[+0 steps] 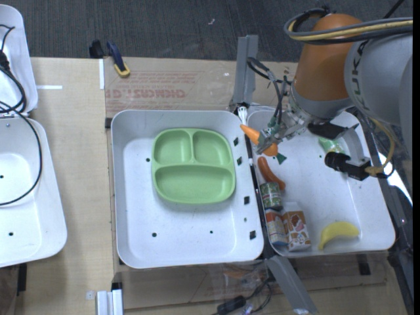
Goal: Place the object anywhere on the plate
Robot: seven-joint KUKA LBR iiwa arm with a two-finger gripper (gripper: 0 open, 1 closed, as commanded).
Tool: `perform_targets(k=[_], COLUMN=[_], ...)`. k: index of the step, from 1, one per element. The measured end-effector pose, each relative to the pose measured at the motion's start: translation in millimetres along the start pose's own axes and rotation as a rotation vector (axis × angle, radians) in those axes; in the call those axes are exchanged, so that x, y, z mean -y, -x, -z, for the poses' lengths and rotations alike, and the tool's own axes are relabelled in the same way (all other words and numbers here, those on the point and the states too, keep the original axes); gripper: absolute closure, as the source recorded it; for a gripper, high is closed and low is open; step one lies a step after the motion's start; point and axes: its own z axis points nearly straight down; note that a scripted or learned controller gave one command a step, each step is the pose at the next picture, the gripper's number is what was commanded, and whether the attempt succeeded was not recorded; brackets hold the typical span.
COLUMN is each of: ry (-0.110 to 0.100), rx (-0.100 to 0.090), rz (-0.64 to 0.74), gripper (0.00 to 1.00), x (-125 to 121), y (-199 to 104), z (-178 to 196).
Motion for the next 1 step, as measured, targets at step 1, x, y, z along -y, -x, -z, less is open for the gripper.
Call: perform_targets(k=[1], ry=[0.001], rx=[0.001], rz=[0.025], gripper=[1.0], x=[-35.9], y=[-60.8], z=[-0.1])
